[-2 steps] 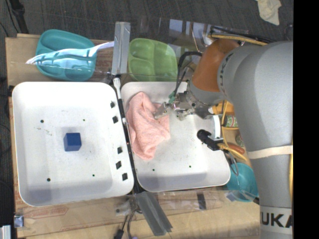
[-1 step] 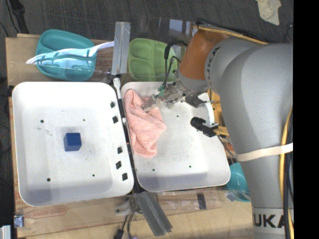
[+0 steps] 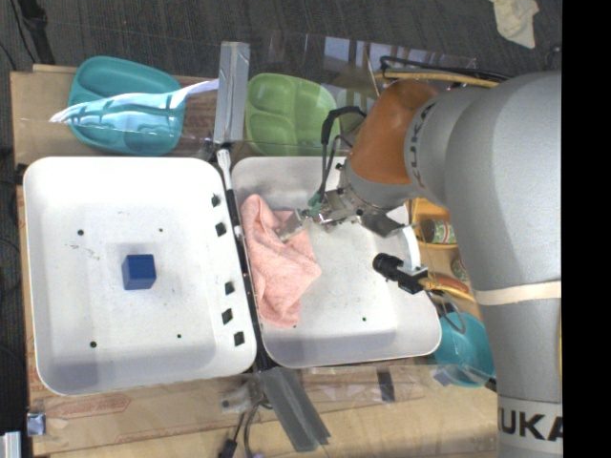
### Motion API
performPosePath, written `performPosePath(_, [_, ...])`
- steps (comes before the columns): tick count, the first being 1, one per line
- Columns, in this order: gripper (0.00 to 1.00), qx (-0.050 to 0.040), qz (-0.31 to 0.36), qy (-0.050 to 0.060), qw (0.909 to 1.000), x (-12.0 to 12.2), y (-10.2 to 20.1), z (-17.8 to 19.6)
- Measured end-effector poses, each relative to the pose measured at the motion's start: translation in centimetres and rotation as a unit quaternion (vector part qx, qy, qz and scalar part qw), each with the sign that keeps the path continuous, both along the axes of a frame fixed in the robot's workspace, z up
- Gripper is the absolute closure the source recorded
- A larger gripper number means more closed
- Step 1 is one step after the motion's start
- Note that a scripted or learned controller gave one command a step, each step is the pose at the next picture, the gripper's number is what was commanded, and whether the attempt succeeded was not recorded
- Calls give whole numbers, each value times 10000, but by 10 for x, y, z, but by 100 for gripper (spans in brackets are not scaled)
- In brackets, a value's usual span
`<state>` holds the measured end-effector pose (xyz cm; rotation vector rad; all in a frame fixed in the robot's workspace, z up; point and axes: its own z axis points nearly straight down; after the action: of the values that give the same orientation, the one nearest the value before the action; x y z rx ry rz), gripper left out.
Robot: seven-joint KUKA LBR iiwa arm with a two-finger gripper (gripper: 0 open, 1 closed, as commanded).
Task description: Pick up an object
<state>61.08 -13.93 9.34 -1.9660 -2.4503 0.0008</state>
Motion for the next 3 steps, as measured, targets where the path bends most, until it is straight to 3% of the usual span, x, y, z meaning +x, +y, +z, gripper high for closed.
performPosePath(1, [0,-3,137,0,9999,-27,29,-1])
performPosePath(2, [0,-4,-299,1,9996,46,35,0])
performPosePath(3, [0,3,102,7,9999,-19,30,-1])
